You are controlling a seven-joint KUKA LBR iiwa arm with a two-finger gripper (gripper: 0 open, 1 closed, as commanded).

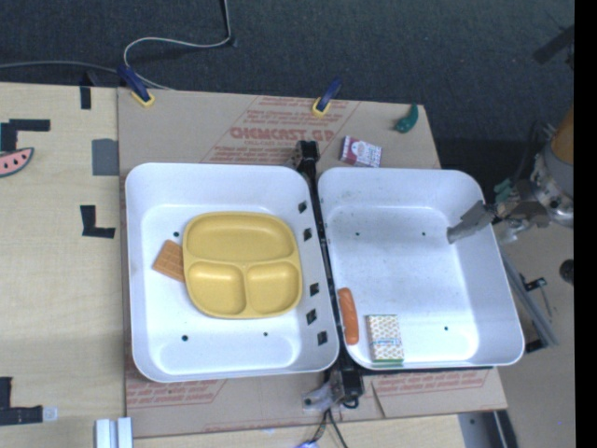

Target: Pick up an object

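Note:
The right bin (485, 278) holds an orange, carrot-like stick (348, 315) near its lower left wall and a small green-and-white box (384, 337) beside it. In the left bin (149, 334) lies a yellow divided plate (244, 262), with a brown flat piece (169, 260) tucked under its left edge. My gripper (471, 220) hangs over the right bin's right rim, far from the stick and the box, with nothing seen in it. The arm's wrist (546, 199) is at the right edge of the view.
A small red-and-white packet (359, 151) and a green item (407, 118) lie on the cardboard behind the bins. Yellow clamps (326, 101) hold the cardboard's far edge. A black hinge strip (314, 250) runs between the bins.

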